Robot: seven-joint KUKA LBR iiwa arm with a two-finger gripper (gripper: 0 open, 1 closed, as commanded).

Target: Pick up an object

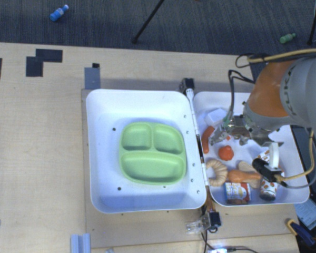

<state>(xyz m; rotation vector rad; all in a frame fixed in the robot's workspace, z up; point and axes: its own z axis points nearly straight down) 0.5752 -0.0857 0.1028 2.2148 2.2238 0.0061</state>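
Now, over to the right bin (297, 179), where the arm (301, 91) comes in from the right with its orange band (268, 91) above the wrist. The claw (227, 132) hangs over the upper middle of that bin. It is a tangle of grey metal from this angle, and I cannot tell whether it is wide or narrow. Nothing can be seen gripped in it.

Closest to it is a small red ball (226, 153), lying on the bin floor just below the claw in the view and apart from it. Just to the claw's left, an orange-red sausage shape (205, 139) lies along the bin's left wall.

Nearer the front edge, a pale twisted roll (217, 172) sits beside a long orange piece (245, 176). In front of those stand 2 cans, a labelled one (237, 193) and a darker one (268, 190) to its right, whose labels are too small to read. A whitish-blue thing (216, 115) at the bin's back is partly covered by the claw, and its shape is hard to make out. The wrist hides much of the bin's right half.

The left bin (102, 141) holds 1 green divided plate (151, 153), lying flat and well apart from the claw. Both bins sit side by side on the pale surface (37, 152).
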